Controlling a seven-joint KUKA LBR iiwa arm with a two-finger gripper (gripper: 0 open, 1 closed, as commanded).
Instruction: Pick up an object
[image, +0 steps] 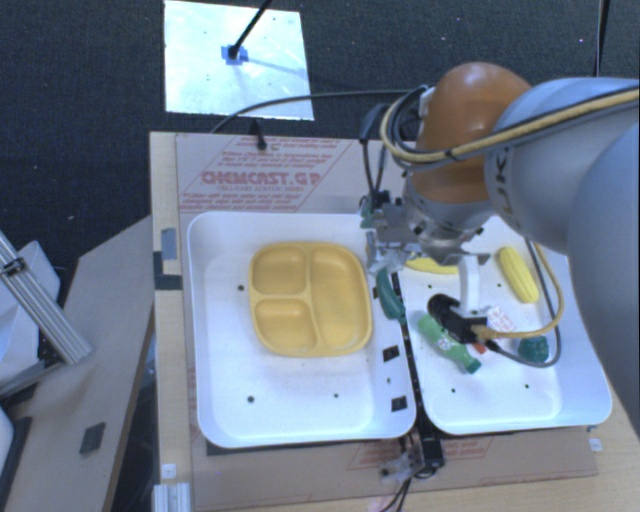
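Green bottle (447, 343) in right bin (520, 405) | yellow tray (305, 298) in left bin (230, 400) | end effector (388, 268) state: cannot tell

Surroundings of the two bins.
A printed cardboard sheet (262, 175) is laid under the bins on the worktop (110, 300); a reflective square plate (235, 60) is seen beyond, an aluminium rail (35, 305) at left.

The grey KUKA arm with its orange band (470, 110) reaches in from the right and bends down over the inner edge of the right bin, its two-finger gripper (432, 262) hanging low there.
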